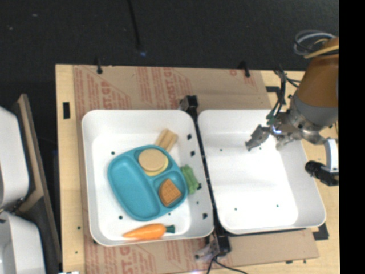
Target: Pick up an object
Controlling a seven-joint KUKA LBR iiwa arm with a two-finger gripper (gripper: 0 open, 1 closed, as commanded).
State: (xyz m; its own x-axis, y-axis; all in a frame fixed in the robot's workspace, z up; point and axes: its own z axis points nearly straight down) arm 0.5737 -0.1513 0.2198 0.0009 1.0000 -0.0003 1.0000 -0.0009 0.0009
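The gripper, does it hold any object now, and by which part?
Nothing is held: the gripper hangs over the right bin with no object between its fingers.

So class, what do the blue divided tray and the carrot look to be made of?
Blue divided tray: probably moulded plastic, judging by its even turquoise colour, smooth rounded rims and soft sheen. Carrot: likely toy plastic, uniformly orange with a neat green tip, though the view is too small to be certain.

The arm (319,84) is reaching in from the right edge of the view, its orange band showing above the grey wrist. The wrist is angling down and to the left. The tool (258,138) is sitting at the arm's leftmost end, dark grey, pointing down-left. Whether its fingers are parted is impossible to tell from this slant, and nothing is showing between them.
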